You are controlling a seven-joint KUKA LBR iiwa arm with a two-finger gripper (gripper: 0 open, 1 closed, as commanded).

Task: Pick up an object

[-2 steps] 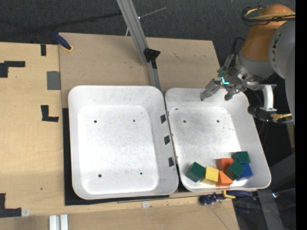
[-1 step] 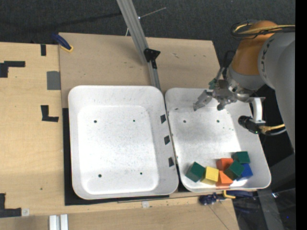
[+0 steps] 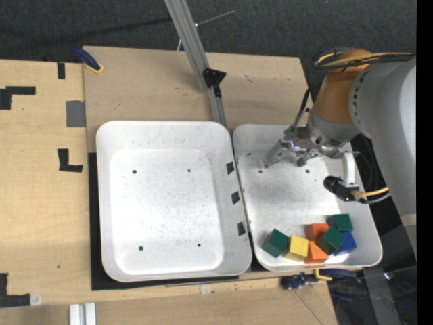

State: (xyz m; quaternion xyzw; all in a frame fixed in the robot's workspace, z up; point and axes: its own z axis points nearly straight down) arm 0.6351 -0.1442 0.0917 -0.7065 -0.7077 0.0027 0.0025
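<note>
Several small blocks lie clustered at the near end of the right bin (image 3: pixel 270 195): a dark green one (image 3: pixel 275 242), a yellow one (image 3: pixel 296 247), orange ones (image 3: pixel 316 251), more green ones (image 3: pixel 340 221) and a blue one (image 3: pixel 347 242). My gripper (image 3: pixel 286 158) hangs over the far part of that bin, well away from the blocks. Its fingers are spread open, one finger (image 3: pixel 272 157) slanting toward the left, and nothing sits between them.
The left bin (image 3: pixel 108 181) stands beside the right one. A slanted metal pole (image 3: pixel 193 39) comes down to the bench behind the bins. The arm's orange band (image 3: pixel 337 100) and grey body fill the upper right. A cable (image 3: pixel 352 191) hangs by the right bin's edge.
</note>
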